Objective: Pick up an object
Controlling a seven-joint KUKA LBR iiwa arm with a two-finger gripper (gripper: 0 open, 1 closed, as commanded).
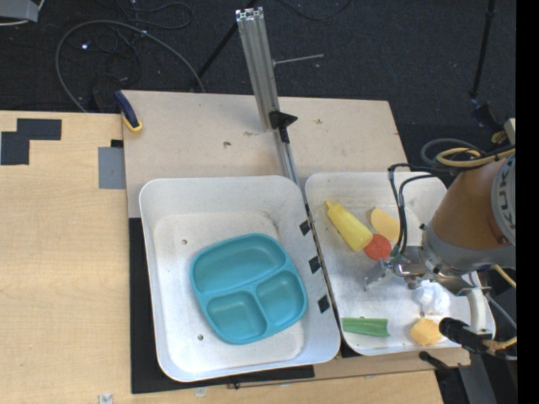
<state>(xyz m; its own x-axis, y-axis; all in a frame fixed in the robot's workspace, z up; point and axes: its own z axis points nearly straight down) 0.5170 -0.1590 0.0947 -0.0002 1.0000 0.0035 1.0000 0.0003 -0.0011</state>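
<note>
My gripper hangs low inside the right bin, reaching in from the right under the orange wrist band. Just above and left of it lies a yellow bottle-shaped toy, with a red piece at its lower end. A pale yellow piece rests beside them. A green block lies near the bin's front edge, below the gripper. A white crumpled thing and an orange-yellow lump sit at the front right, partly under the arm.
The left bin holds a teal three-compartment tray. An upright aluminium post stands behind the bins, and its black bracket reaches toward the divide between them. Cables cross the dark floor behind the bench.
</note>
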